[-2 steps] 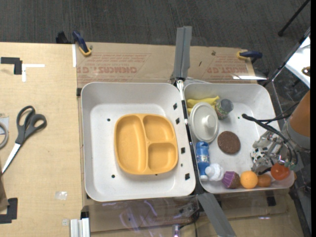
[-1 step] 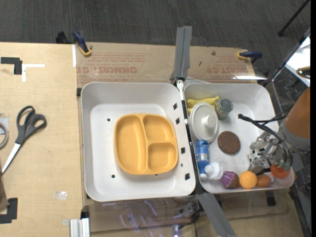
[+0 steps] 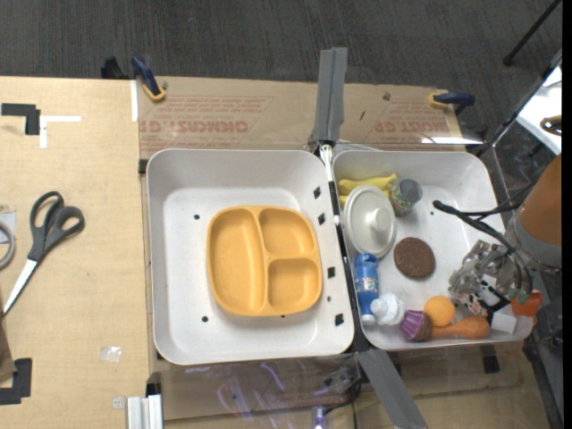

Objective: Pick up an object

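The right bin (image 3: pixel 465 172) holds several objects: a white lidded bowl (image 3: pixel 370 221), a yellow item (image 3: pixel 366 184) behind it, a small grey-green cup (image 3: pixel 407 195), a brown round disc (image 3: pixel 415 257), a blue-labelled bottle (image 3: pixel 367 282) with a white cap, a purple cup (image 3: pixel 416 325), an orange ball (image 3: pixel 439 309) and an orange carrot-like piece (image 3: pixel 466 328). My gripper (image 3: pixel 481 278) hangs low over the bin's right side, just right of the disc and above the orange ball. I see nothing between its fingers.
The left bin (image 3: pixel 170 239) bears a yellow divided plate (image 3: pixel 264 260). Scissors (image 3: pixel 40 235) lie on the wooden bench at left. Blue clamps (image 3: pixel 147 77) hold the cardboard behind the bins. A black cable (image 3: pixel 469 211) crosses the right bin's far corner.
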You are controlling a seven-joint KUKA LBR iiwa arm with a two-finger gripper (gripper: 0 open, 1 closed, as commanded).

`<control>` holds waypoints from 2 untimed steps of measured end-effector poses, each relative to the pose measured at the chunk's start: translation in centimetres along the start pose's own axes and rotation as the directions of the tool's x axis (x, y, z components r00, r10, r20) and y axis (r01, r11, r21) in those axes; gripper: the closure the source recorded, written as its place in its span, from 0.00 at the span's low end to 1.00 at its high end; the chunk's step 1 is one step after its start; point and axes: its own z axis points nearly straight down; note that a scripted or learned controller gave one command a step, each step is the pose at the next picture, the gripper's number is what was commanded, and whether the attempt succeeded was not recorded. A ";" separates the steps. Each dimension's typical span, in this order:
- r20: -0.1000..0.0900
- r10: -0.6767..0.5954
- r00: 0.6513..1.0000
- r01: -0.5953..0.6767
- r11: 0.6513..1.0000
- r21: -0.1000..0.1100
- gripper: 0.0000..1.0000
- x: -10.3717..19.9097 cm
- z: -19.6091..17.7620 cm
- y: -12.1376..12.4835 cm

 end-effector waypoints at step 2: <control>-0.020 0.463 0.886 -0.463 0.886 0.017 1.00 5.8 1.3 9.6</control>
